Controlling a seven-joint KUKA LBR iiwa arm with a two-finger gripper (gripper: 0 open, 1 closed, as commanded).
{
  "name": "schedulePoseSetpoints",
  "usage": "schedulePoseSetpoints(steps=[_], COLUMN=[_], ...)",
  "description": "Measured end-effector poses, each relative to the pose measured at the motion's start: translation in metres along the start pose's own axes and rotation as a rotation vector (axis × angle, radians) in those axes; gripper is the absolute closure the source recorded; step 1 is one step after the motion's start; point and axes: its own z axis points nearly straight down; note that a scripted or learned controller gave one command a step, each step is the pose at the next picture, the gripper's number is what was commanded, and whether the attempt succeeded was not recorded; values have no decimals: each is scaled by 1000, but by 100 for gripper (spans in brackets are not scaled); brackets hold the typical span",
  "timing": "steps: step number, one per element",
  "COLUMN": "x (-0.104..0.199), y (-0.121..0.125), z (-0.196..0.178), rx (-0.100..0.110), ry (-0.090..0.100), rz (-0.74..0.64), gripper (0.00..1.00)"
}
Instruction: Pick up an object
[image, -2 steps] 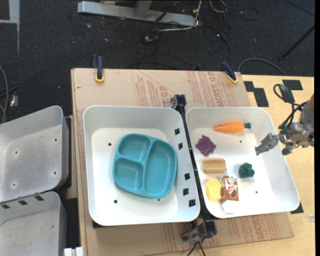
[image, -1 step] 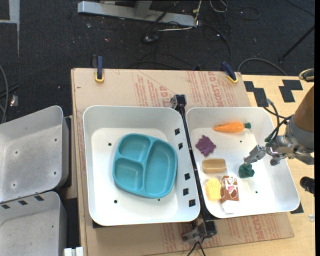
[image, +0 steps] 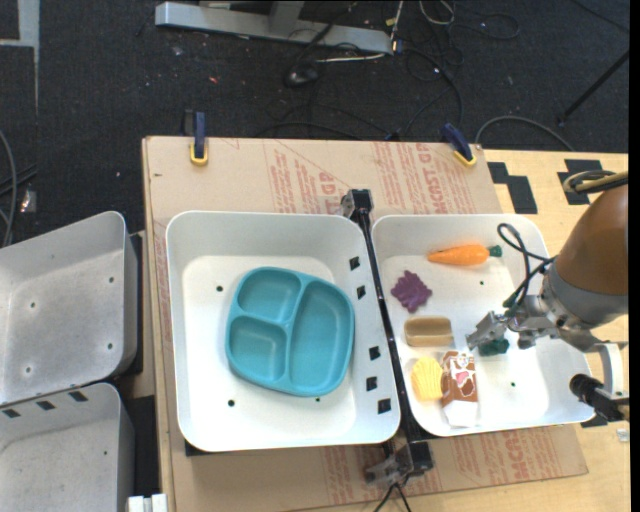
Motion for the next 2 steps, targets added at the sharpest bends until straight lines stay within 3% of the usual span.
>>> schedulePoseSetpoints(steps=[1,2], x=[1,1], y=[0,1], z=[21,10], rx=[-3,-7], ry=[-1,-2], rz=[0,0], gripper=[0,100])
